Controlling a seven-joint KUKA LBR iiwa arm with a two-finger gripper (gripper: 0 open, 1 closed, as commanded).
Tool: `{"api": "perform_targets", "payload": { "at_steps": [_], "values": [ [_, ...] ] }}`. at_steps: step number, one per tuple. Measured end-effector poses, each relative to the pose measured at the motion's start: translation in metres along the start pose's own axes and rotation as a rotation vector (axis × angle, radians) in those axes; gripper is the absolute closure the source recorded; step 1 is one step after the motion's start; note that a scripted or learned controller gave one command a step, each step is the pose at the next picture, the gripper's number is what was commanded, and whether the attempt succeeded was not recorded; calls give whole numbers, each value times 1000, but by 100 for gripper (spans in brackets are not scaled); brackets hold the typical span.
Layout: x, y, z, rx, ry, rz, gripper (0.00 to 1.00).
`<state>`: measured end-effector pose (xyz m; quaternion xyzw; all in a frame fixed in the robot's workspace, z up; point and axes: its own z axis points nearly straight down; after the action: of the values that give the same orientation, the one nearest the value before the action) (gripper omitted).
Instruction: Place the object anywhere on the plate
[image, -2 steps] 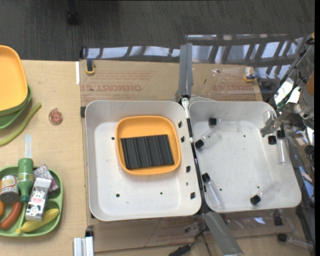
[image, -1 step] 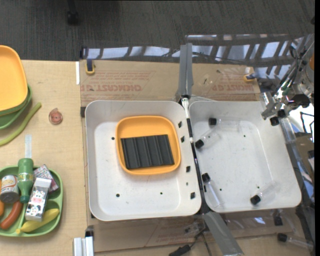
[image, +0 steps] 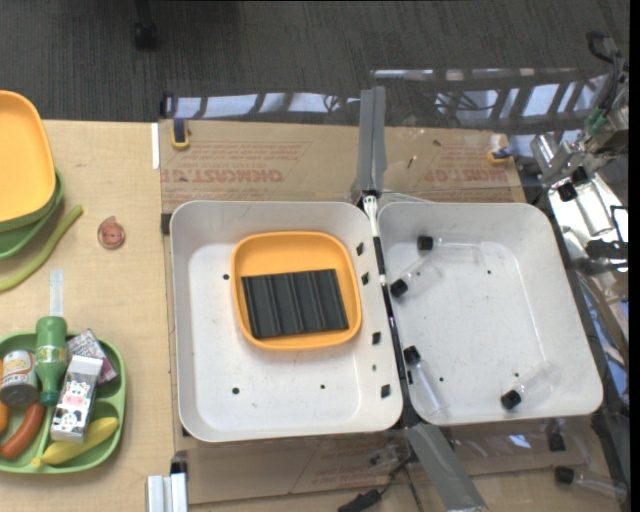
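**As things lie, the slab is already on the plate**

Whether the pincer is apart or together, I cannot tell from here. The dark ribbed slab (image: 296, 304) lies flat on the orange plate (image: 295, 243) in the left bin (image: 210, 390), so placing looks done; the next move is only to keep clear. The right bin (image: 480, 320) holds small black-capped tubes (image: 510, 399).

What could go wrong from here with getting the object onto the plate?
The dark ridged block already lies on the orange plate in the left bin, so another grasp could drag it back off. The block covers much of the plate, and a nudge might leave it tilted over the raised rim.
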<state>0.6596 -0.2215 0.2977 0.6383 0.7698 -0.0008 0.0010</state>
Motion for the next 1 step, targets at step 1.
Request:
{"api": "perform_targets", "payload": {
  "at_steps": [1],
  "values": [
    [0, 0, -71, 0, 0, -119, 100]
  ]
}}
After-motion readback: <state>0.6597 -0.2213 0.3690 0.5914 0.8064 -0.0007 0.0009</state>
